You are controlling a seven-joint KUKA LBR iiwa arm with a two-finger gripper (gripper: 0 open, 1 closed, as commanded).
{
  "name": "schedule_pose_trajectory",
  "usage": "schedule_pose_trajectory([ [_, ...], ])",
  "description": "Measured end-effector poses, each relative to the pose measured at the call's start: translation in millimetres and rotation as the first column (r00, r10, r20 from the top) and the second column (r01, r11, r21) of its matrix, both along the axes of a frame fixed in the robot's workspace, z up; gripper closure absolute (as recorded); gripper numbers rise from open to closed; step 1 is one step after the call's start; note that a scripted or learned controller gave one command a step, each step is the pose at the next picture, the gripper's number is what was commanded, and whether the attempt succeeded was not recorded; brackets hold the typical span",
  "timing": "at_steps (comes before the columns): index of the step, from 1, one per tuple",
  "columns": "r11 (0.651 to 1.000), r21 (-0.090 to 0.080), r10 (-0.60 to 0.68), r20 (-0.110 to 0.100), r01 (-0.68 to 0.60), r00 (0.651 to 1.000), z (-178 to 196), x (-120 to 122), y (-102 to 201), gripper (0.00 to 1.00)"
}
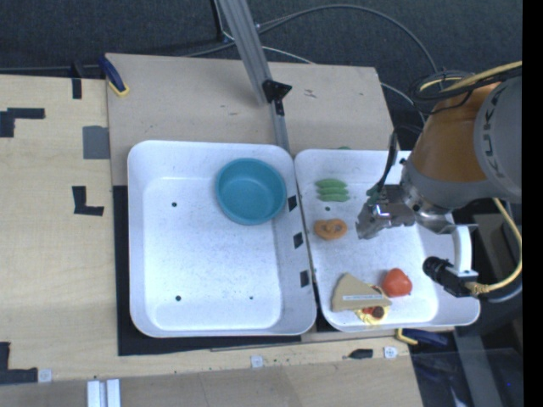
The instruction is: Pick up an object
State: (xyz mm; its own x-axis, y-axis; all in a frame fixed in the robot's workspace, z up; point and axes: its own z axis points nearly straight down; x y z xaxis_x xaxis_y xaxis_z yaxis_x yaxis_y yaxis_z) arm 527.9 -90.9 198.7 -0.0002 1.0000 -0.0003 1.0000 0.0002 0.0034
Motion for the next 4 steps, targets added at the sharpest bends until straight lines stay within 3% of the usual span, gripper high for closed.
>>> schedule_pose_trajectory([
  [1,1.000,0.000,0.000,-0.001,0.000,1.000,37.8,0.4,0.1,1.00],
  [4,1.000,0.001,0.005,-0.004,-0.005,1.000,42.0,3.9,165.4,1.00],
])
